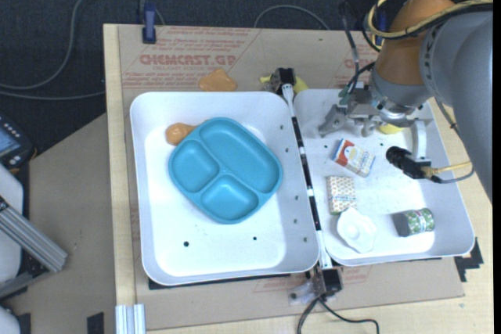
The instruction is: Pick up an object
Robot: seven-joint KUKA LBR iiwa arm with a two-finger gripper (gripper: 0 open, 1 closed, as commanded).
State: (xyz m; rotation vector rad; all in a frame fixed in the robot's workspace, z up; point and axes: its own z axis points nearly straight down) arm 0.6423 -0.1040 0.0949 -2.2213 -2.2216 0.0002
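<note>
My gripper (348, 126) hangs over the far part of the right bin (446, 242), open, with nothing between its fingers. Just in front of it lies a small white, red and yellow carton (354, 157), apart from the fingertips. Nearer the front are a patterned packet (341, 193), a white lid-like piece (357, 231) and a green and grey can (413, 222) on its side. The left bin (156, 238) holds a blue divided plate (225, 169), and an orange lump (177, 133) lies at the plate's far left edge.
The grey arm with its orange band (411, 39) covers the right bin's far right corner. A black part with a cable (401, 159) hangs beside the carton. An orange piece (217, 80) and a yellow-black item (282, 79) lie on the board behind the bins.
</note>
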